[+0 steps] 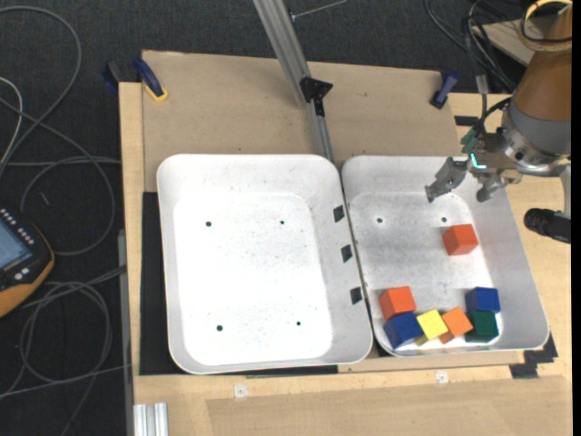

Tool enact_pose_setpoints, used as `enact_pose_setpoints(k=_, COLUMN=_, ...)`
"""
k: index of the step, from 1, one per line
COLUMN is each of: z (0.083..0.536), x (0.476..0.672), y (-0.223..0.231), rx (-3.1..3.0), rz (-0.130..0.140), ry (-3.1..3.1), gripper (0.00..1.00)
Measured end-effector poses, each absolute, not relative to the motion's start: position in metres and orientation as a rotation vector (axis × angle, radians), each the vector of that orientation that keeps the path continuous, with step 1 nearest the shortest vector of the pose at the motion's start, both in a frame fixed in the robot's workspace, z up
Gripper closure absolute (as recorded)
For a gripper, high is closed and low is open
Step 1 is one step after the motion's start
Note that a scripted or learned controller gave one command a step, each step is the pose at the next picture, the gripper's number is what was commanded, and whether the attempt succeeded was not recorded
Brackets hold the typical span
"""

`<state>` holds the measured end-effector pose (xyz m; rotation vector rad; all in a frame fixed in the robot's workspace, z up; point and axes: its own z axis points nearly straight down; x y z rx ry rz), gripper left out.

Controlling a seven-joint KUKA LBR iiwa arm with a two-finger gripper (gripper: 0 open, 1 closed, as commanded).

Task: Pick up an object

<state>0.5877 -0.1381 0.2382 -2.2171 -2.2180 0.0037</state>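
Observation:
My gripper (469, 183) hangs over the far part of the right bin (508, 243), fingers spread open with nothing between them. An orange-red cube (460, 239) lies alone just below the gripper, nearer the camera. Along the bin's near edge sits a cluster of blocks: an orange cube (397, 301), a blue cube (403, 328), a yellow cube (431, 323), an orange block (457, 322), a blue cube (483, 299) and a green block (486, 325).
The left bin (182, 189) lies beside the right one, joined by black clips (348, 252). A slanted metal pole (289, 44) rises from the back of the bench. Blue clamps (150, 78) hold the board's far corners.

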Motion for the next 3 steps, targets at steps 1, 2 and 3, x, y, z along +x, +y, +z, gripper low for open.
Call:
enact_pose_setpoints(k=1, z=0.240, x=0.589, y=-0.138, rx=-2.219, rz=0.000, ry=-2.221, gripper=0.00)
enact_pose_setpoints(k=2, z=0.178, x=0.588, y=-0.142, rx=-2.217, rz=0.006, ry=-2.216, gripper=0.00)
enact_pose_setpoints(k=3, z=0.114, x=0.586, y=-0.141, rx=-2.216, rz=0.006, ry=-2.215, gripper=0.00)
